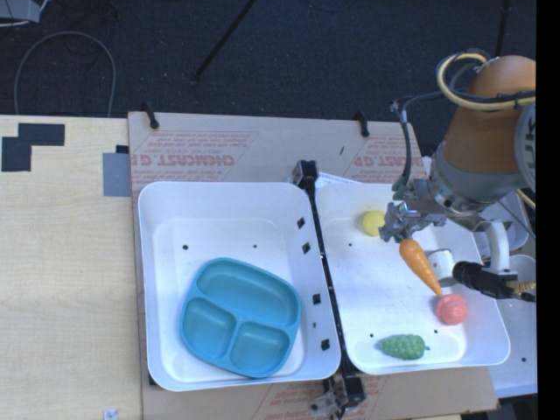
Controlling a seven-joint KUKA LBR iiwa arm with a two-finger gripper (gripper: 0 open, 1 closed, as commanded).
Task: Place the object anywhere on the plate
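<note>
1. The scene is being viewed from above at a slant; a pale wood-grain counter [61, 261] is being shown on the left, with dark rectangular patches near its upper left.
2. Beyond the counter, a dark carpeted floor [262, 51] is being crossed by loose cables and a thin dark rod.
3. A sheet of brown cardboard [227, 151] with red printing is being used as a base under two white bins, which are being held side by side with a black divider strip between them.
4. The left bin [162, 208] is being occupied by a blue plate [241, 316] with three compartments, lying in the bin's lower half with nothing on it.
5. The right bin [367, 278] is being occupied by four things: a yellow ball [374, 222] near its upper middle, an orange carrot [420, 267] lying at a slant, a pink round piece [451, 309] just beside the carrot's lower end, and a green bunch of grapes [402, 346] near the lower rim.
6. The grey arm with its orange band is being reached in from the right, and the claw [398, 221] is being positioned low over the right bin, just beside the yellow ball and just above the carrot's upper end.
7. Whether the claw is spread or closed cannot be told, and nothing is being seen gripped in it.
</note>
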